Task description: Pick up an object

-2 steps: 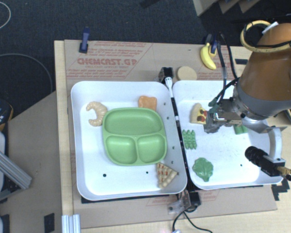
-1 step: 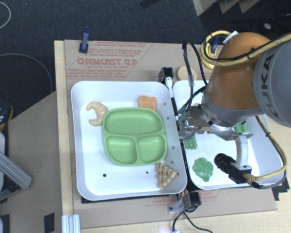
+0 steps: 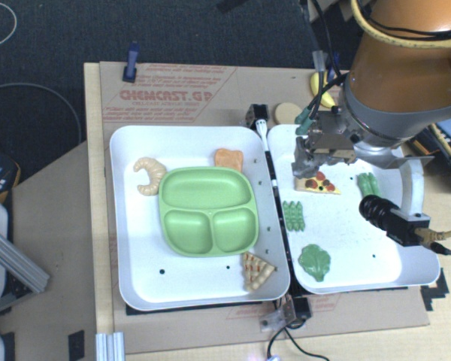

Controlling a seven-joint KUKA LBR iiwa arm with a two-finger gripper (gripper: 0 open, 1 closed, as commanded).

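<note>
The hand (image 3: 310,168) is pictured low inside the right-hand bin (image 3: 346,235), right above a toy pizza slice (image 3: 319,183). Whether it is released or clenched cannot be told from this angle, and nothing is seen gripped in it. The slice, judged the likeliest target, lies flat on the bin floor at the hand's tip. A ridged green pod (image 3: 293,215) is seen a little further out on the near side, a leafy green piece (image 3: 314,262) beyond that, and a small green item (image 3: 367,183) off to the arm's side. Well away, across the divide, a green divided plate (image 3: 208,210), a croissant (image 3: 150,175), an orange toast piece (image 3: 228,159) and a waffle wedge (image 3: 255,269) are held in the left-hand bin (image 3: 128,201). The approach is judged made; the grasp and the lift are left to be done.
</note>
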